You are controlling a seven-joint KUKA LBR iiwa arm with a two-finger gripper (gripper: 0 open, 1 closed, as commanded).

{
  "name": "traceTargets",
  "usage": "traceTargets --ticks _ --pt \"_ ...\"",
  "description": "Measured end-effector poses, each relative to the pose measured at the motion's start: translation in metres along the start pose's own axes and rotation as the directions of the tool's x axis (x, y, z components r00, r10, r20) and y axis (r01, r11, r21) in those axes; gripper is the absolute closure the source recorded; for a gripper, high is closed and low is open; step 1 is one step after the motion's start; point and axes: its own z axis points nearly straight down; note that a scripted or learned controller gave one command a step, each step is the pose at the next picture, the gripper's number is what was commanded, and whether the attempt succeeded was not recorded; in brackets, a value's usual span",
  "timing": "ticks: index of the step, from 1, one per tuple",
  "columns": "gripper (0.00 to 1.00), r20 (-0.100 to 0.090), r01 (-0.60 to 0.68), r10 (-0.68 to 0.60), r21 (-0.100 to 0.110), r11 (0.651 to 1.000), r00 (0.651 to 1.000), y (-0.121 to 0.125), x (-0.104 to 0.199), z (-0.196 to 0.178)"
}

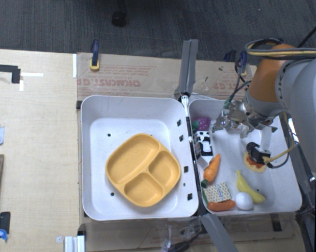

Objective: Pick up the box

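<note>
Nothing's picked yet as far as I can tell. Far off to the gripper's left sits the yellow divided plate [143, 170] in the left bin [90, 146], not my concern. The box [218, 192], a small patterned one, lies flat in the right bin [287, 200], well below and a bit left of the gripper [233, 124], touching the carrot [212, 168] and banana [248, 187]. So descent, grasp and lift are all left. The wrist blocks the gripper's tips, so I can't tell its opening.

Patterned box [218, 192] flat, right bin
</note>
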Motion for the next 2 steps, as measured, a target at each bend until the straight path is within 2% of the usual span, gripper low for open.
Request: traceTargets --ticks 1,2 --pt "1.0 0.001 0.001 -0.001 0.0 1.0 1.0 0.0001 -0.0007 -0.009" --pt "0.0 0.001 0.001 -0.001 0.0 1.0 1.0 0.0001 -0.0006 -0.009"
